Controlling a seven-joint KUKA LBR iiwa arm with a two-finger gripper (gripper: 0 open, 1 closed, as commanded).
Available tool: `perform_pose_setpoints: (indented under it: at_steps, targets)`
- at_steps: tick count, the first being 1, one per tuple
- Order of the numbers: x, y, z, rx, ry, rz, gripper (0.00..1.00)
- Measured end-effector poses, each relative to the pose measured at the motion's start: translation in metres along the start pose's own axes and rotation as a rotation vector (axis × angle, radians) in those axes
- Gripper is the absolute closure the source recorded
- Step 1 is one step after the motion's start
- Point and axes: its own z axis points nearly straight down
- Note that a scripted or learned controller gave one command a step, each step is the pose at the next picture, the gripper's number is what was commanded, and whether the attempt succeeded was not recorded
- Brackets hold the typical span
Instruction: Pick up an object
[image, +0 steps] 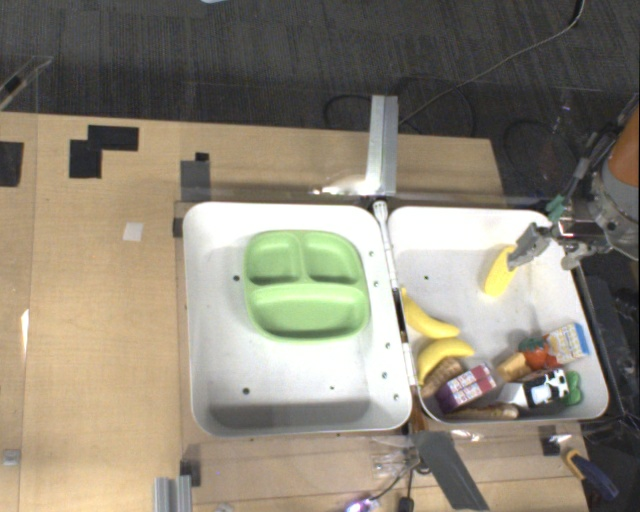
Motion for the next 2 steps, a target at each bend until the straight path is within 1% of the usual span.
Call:
perform_pose_setpoints:
  at_steps: [1, 2]
  targets:
    - [0.02, 0.03, 0.159, -0.009, -0.002, -0.138, 0.0]
    - [-0.031, 0.09, 0.17, -0.006, 0.01, -0.305, 0.0]
